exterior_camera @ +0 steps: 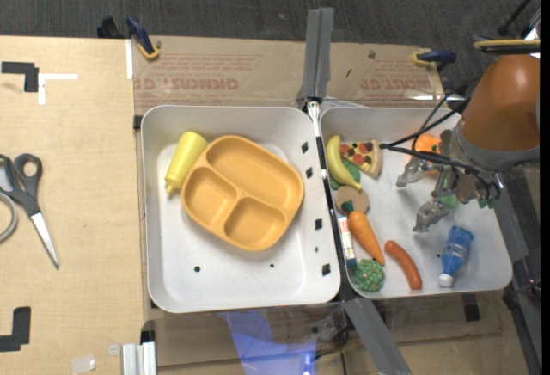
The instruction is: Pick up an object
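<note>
The gripper point(423, 198) hangs over the right bin point(491, 277), its 2 fingers point(427, 218) spread apart with nothing between them, just bare white floor underneath. No object is chosen by the task, so any 1 will do. Closest candidate: the blue bottle point(455, 253), lying just below and to the right of the fingertips, cap end pointing toward the bin's near wall. The red sausage point(404, 264) lies below and a little left of the fingers, clear of its neighbours on the finger side. Further left sits the carrot point(364, 233), then the green broccoli point(369, 275), with the banana point(338, 162) and pizza slice point(363, 156) up beyond, well apart from the fingertips. An orange toy point(428, 144) sits just above them, partly hidden by cables. Over in the left bin point(163, 279), the yellow tray point(242, 191) and yellow bottle point(185, 160) are far off.

My call: go for the bottle or the sausage. Centre the open fingers across the narrow width, not the length, come straight down until the tips nearly meet the floor, then close. The bottle is round and may roll away, so straddle its middle squarely
</note>
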You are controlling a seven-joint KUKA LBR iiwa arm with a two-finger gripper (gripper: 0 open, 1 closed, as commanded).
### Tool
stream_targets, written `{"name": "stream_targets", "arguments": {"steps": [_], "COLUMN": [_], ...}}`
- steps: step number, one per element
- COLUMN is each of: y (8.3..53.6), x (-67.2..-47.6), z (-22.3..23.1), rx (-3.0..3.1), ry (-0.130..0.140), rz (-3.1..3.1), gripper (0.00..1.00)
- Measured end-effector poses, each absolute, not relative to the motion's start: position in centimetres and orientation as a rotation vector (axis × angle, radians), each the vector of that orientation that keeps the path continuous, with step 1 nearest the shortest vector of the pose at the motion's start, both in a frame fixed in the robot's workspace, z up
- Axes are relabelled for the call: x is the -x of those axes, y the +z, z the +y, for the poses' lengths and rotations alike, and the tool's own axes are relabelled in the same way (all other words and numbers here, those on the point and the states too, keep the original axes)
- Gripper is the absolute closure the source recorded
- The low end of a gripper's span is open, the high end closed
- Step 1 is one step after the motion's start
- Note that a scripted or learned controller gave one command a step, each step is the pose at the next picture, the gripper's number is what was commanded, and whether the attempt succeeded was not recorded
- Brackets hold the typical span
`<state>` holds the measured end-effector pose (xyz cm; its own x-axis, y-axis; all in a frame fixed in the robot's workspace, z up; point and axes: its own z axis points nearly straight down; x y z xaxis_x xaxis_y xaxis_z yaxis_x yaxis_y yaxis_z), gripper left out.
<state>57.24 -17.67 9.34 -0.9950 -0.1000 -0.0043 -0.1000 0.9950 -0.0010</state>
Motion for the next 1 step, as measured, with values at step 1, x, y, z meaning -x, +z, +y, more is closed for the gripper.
{"name": "stream_targets", "arguments": {"steps": [1], "y": [9.2], "x": [-51.5], "z": [-13.69], "rx": [0.067], "ry": [0.001], "rz": [3.139], "gripper": [0.0]}}
